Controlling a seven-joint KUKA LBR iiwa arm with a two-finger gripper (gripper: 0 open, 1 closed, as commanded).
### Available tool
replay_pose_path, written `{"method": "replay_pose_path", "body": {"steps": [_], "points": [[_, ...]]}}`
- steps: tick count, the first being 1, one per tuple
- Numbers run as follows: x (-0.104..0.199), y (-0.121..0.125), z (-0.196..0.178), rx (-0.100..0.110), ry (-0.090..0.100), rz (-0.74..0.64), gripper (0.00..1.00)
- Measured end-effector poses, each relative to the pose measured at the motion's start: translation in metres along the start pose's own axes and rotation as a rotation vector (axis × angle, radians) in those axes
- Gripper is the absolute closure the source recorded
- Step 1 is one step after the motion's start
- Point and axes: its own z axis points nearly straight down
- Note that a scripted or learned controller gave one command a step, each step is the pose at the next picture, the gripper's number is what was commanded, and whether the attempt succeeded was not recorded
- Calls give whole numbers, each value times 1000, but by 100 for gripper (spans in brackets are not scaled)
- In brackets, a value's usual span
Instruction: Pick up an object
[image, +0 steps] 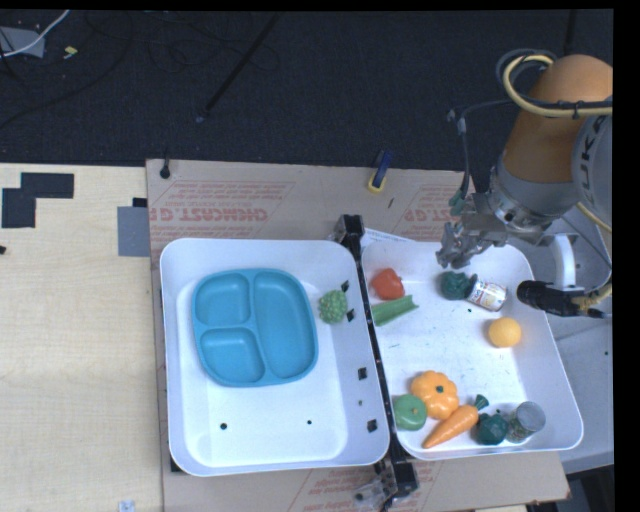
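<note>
Gripper over right white bin, claw state unclear; dark teal round toy just below, small white-labelled jar beside.

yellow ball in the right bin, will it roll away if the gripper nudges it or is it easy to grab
The yellow ball looks round and smooth, so a nudge would probably send it rolling. It sits apart on bare floor of the right bin, with nothing beside it to stop it. Its curved sides may slip from the fingers unless gripped centrally.

Grey arm reaching from right, wrist angled down, jaws low.
</note>
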Motion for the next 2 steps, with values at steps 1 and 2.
{"method": "replay_pose_path", "body": {"steps": [1,2], "points": [[53,7,-3,1,0,0,100],[110,5,17,5,0,1,100]]}}
